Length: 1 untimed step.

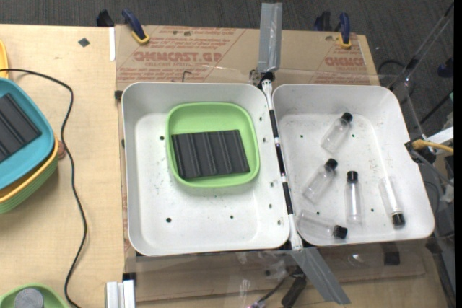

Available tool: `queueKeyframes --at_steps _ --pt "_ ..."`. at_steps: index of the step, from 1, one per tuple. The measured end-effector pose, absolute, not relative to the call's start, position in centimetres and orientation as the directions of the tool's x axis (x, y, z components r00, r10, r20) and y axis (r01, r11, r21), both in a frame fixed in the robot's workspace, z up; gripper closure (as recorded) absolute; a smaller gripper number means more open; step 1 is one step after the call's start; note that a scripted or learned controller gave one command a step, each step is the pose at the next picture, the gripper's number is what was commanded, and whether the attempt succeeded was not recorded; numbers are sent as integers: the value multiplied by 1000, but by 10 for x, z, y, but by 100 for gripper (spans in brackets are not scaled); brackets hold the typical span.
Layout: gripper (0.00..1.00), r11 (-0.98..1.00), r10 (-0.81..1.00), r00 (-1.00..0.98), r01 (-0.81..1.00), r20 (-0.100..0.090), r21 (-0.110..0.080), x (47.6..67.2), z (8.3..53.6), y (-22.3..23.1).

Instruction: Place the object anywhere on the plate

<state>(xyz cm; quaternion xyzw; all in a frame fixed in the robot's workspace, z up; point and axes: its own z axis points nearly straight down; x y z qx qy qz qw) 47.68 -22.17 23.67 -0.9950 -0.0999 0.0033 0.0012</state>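
Green plate (214,114) parked in left bin (144,177), dark ribbed mat (209,154) laid flat on it. Clear black-capped vials (320,180) scattered on their sides in right bin (382,128) — well apart from plate. Gripper state — could not tell.

Green plate (211,122) with dark ribbed pad (211,154) in left bin (144,213) — five clear vials (336,132) in right bin (404,119).
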Motion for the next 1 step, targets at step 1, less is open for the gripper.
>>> queueKeyframes --at_steps 1 --pt "0 -980 199 980 199 -6 -3 477 237 -222"
